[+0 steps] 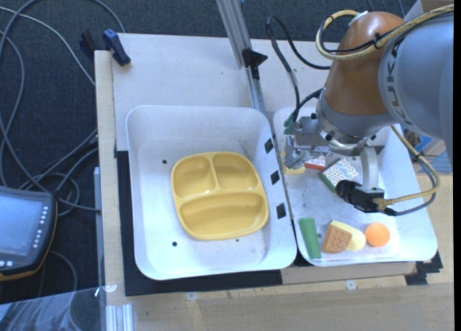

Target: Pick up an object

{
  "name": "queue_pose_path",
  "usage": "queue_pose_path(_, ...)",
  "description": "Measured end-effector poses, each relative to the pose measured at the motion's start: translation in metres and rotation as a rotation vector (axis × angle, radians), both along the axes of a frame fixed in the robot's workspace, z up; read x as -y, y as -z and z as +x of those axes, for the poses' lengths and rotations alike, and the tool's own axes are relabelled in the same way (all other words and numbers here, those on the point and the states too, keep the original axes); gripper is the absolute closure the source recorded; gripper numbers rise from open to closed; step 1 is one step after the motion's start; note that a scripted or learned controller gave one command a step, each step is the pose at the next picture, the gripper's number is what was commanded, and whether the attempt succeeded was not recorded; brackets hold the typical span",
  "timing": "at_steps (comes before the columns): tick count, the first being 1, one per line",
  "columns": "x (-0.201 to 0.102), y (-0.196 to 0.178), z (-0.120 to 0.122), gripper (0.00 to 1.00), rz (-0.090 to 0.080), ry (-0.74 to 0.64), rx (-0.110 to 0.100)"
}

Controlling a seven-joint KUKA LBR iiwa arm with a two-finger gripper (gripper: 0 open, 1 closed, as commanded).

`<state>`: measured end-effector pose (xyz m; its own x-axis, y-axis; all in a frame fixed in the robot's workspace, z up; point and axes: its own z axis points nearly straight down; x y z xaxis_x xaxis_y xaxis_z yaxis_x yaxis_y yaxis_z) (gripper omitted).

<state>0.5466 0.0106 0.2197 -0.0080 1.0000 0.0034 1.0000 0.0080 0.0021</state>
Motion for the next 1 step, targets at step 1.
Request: queue_pose_path(1, -0.0551, -0.0131, -0.0073, 1.0, 0.0, 0.0, 0.0)
